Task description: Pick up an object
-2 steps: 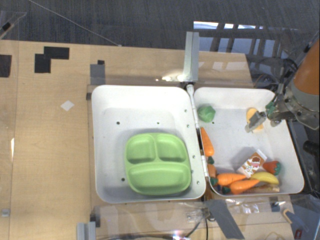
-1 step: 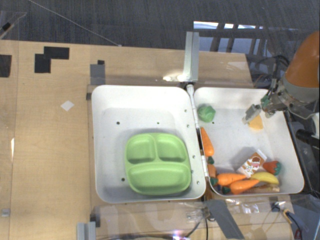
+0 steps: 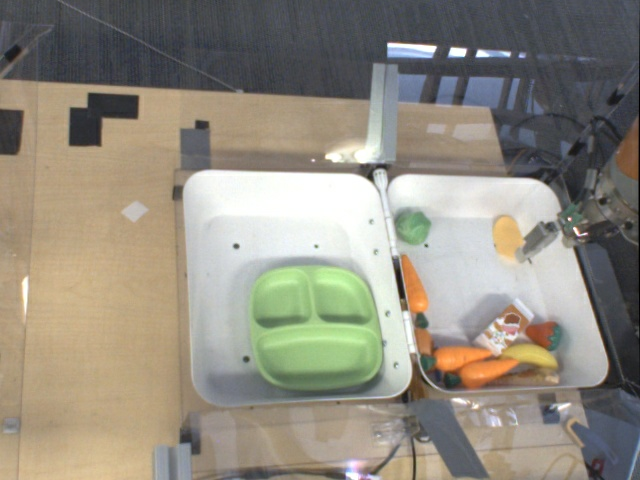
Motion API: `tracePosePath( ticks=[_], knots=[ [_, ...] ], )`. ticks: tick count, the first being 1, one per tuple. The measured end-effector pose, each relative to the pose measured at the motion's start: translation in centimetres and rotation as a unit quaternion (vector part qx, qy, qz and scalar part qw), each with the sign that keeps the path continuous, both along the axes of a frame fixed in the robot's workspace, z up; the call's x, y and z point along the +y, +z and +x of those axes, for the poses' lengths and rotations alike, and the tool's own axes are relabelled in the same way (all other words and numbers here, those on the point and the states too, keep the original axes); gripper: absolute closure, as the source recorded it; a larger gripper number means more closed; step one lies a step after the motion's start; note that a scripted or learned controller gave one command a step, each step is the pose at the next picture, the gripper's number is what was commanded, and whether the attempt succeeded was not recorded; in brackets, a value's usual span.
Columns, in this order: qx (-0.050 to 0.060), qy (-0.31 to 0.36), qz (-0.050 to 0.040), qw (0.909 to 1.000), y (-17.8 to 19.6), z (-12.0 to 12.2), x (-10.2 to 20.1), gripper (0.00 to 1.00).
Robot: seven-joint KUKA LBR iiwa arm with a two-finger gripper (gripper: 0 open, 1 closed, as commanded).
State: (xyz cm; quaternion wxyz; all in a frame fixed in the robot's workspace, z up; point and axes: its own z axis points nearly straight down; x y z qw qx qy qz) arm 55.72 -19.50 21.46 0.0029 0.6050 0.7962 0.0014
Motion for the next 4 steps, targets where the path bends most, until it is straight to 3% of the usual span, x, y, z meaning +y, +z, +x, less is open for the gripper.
tracePosePath(
  ticks=[1, 2, 3, 4],
  knots=[
    [0.001, -0.043, 0.0009, 0.9991, -7.8, 2.3, 2.7, 0.00],
    [0.000, -0.044, 0.0002, 0.9991, -12.3, 7.2, -1.0, 0.00],
    [-0.004, -0.040, -0.0007, 0.9992, -11.0, 7.5, -0.9, 1.00],
    [-0.003, -0.040, -0.0007, 0.9992, -11.1, 7.5, -0.9, 0.00]
  ],
)
